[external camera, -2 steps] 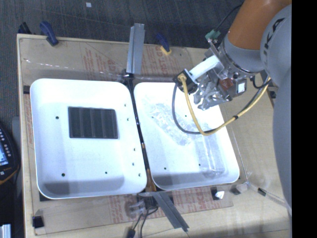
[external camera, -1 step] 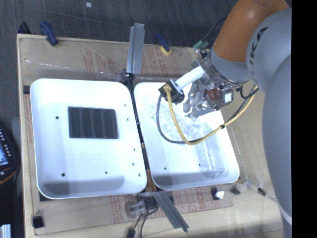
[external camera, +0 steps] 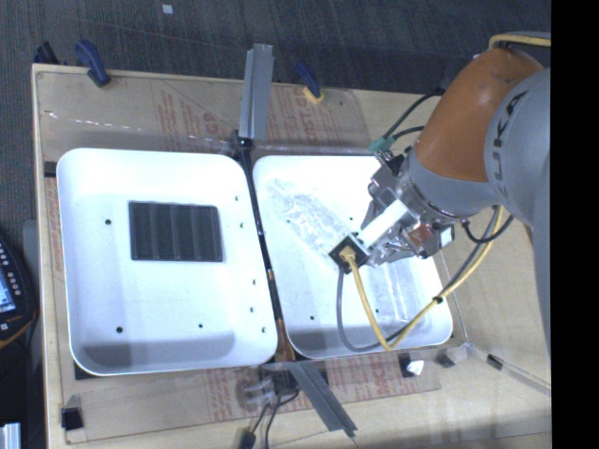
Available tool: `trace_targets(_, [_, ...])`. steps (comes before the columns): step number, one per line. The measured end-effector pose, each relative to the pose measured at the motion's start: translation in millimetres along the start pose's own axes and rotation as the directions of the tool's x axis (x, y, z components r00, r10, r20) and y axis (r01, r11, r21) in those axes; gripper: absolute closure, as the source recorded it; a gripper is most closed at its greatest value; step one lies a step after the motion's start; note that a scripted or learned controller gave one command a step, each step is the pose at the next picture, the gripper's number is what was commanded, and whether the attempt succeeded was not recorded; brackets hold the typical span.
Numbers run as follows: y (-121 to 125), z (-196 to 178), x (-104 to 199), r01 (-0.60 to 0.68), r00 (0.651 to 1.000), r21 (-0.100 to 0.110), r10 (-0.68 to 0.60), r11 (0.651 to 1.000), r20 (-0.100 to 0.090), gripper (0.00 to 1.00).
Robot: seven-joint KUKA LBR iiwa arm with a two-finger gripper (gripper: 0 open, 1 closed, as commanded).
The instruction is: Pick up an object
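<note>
Camera view: two-finger gripper (external camera: pixel 404 243) hangs over the right shallow white bin (external camera: pixel 309 318), near its right edge; spread or closed, cannot tell. Likely target, a clear crinkled plastic wrapper (external camera: pixel 304 215), lies just beside it toward the bin's far-left corner, long axis diagonal. The dark ribbed rectangular pad (external camera: pixel 176 231) sits mid left white bin (external camera: pixel 94 297), well apart.

Left white bin (external camera: pixel 84 251) sits on pale wooden bench (external camera: pixel 47 110). Right white bin (external camera: pixel 309 335) just beside it, rims touching. Grey metal bar (external camera: pixel 255 92) behind its back-right corner. Blue clamp (external camera: pixel 92 64) beyond its back-left corner, second clamp (external camera: pixel 307 80) past bar. Grey bracket (external camera: pixel 318 400) before its front-right corner. Dark carpet (external camera: pixel 281 17) behind. Screen device (external camera: pixel 9 293) off its left side.
</note>
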State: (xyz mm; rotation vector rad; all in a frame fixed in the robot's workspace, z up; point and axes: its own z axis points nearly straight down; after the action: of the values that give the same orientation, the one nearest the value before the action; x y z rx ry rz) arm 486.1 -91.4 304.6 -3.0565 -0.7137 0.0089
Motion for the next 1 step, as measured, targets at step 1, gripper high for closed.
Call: trace_targets(1, [41.1, 12.5, 23.9, 0.382, 0.924, -0.004, -0.382, 0.924, -0.001, 1.0])
